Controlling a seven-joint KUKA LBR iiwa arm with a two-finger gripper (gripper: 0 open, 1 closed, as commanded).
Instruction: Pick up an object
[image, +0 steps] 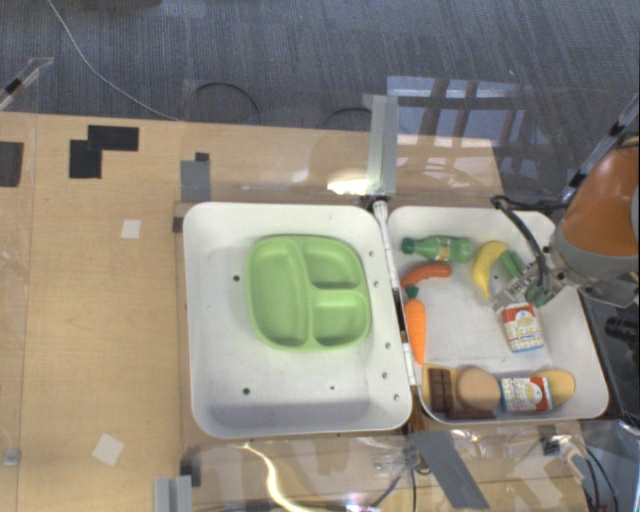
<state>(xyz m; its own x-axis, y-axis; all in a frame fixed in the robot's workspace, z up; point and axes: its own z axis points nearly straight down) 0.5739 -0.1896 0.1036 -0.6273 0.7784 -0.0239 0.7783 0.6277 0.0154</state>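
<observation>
I see the arm (605, 215) reaching in from the right over the right bin (575, 330); its gripper (527, 290) sits low near the bin's upper right, just above a small can (522, 328) with a red and white label; whether anything is between its tips I cannot tell, nor how the hand is set, since the view is too small there. Beside the gripper lies a banana (487, 266); left of that a green bottle (438, 247), a red sausage (431, 272) below it, and a carrot (416, 330) along the bin's left wall. Along the front edge I see a brown block (441, 392), a bun (477, 389) and a yellow bottle (535, 391) lying on its side. The left bin (215, 380) holds a green tray (305, 292) with compartments, lying flat near the middle.
</observation>
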